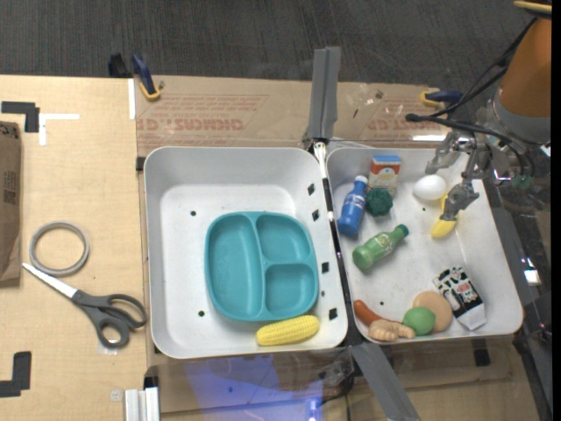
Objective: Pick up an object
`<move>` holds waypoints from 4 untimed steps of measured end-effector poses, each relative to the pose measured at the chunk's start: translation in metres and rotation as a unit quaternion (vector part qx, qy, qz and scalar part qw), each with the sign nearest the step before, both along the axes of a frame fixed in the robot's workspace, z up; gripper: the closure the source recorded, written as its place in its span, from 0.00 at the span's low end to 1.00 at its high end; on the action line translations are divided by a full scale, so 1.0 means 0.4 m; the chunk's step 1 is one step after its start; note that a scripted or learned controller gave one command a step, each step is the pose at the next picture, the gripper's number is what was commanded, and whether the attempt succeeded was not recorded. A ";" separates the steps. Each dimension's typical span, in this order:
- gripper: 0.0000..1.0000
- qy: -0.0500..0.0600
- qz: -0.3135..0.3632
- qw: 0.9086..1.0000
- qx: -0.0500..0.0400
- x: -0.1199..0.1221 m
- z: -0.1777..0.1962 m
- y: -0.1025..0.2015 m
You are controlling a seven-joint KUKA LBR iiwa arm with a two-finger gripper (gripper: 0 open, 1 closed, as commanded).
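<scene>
A yellow banana lies tilted in the right bin (near its far right wall), just beside a white egg.

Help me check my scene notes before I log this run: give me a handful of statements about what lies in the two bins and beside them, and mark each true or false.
1. The teal divided plate lies in the left bin. True.
2. The corn cob lies in the right bin. False: it lies in the left bin, just below the plate.
3. The blue bottle and the green bottle are both in the right bin. True.
4. The scissors lie inside the left bin. False: they lie on the bench left of it, below the tape roll.
5. The white egg sits in the right bin near the gripper. True.
</scene>
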State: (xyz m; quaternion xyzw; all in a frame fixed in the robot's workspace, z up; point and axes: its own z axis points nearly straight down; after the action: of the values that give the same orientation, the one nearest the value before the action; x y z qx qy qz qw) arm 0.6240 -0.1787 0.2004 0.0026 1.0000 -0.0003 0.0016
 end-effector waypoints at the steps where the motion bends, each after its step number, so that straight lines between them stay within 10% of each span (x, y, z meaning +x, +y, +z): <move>1: 0.00 -0.001 -0.060 0.998 0.000 0.039 -0.268 -0.109; 2: 0.00 0.000 -0.048 0.999 0.000 -0.145 -0.269 0.024; 3: 0.00 0.001 -0.071 0.997 0.000 -0.199 -0.271 0.195; 4: 0.00 0.001 -0.141 0.990 0.001 -0.224 -0.272 0.208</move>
State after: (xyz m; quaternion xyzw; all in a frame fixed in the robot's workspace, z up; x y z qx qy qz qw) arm 0.5345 -0.0955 0.0918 0.1439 0.9896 0.0000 0.0004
